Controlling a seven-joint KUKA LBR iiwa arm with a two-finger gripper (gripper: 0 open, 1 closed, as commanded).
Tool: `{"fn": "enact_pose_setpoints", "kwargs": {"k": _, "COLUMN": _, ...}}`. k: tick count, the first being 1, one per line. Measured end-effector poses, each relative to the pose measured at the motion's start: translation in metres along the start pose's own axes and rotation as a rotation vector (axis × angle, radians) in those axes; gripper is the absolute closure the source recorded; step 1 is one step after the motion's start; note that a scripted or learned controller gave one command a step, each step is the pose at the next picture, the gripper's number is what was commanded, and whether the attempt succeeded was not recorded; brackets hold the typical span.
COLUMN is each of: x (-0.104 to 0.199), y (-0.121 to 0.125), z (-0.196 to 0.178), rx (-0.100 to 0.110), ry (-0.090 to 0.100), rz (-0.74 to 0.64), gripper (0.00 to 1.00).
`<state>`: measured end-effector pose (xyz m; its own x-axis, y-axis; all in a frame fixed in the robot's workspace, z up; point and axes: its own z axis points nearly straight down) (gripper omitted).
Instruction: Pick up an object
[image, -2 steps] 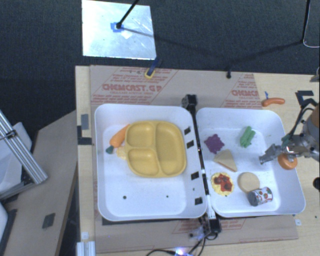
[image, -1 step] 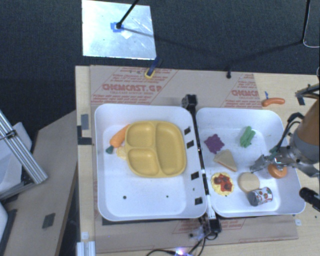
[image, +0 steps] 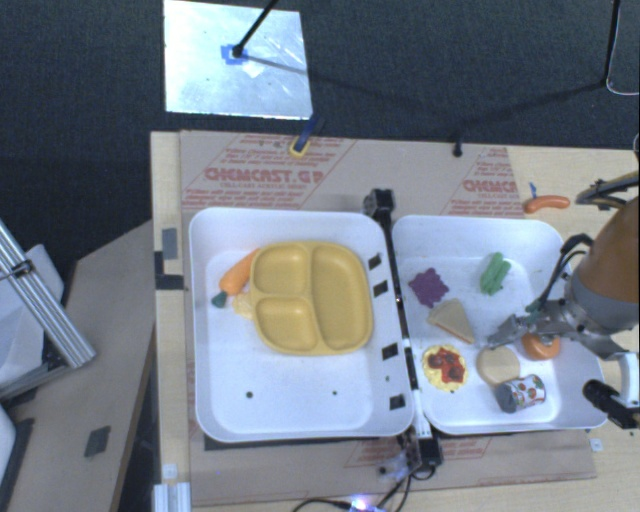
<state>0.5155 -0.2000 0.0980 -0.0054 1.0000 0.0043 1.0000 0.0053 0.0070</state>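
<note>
My gripper (image: 512, 329) hangs low over the right bin (image: 470, 232), at its right side. Just to its right and partly under the wrist lies a small orange object (image: 542, 348). Close by are a tan wedge (image: 453, 320) to the left and a tan round piece (image: 497, 364) just below. A round toy pizza (image: 446, 367) and a small can (image: 521, 392) on its side lie near the bin's front. Farther back rest a purple piece (image: 429, 286) and a green piece (image: 493, 273). Nothing shows held in the gripper.
The left bin (image: 215, 400) holds a yellow divided plate (image: 305, 297) and a toy carrot (image: 236, 272) at the plate's left edge. A black hinged divider (image: 392, 300) runs between the bins. An orange item (image: 546, 204) lies on the cardboard behind the right bin.
</note>
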Motion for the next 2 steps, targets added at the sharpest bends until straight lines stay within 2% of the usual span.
{"fn": "enact_pose_setpoints", "kwargs": {"k": 1, "x": -0.001, "y": 0.000, "z": -0.009, "rx": -0.001, "ry": -0.002, "rz": 0.000, "gripper": 1.00}}
{"fn": "enact_pose_setpoints", "kwargs": {"k": 2, "x": -0.004, "y": 0.002, "z": -0.052, "rx": 0.003, "ry": -0.006, "rz": 0.002, "gripper": 1.00}}
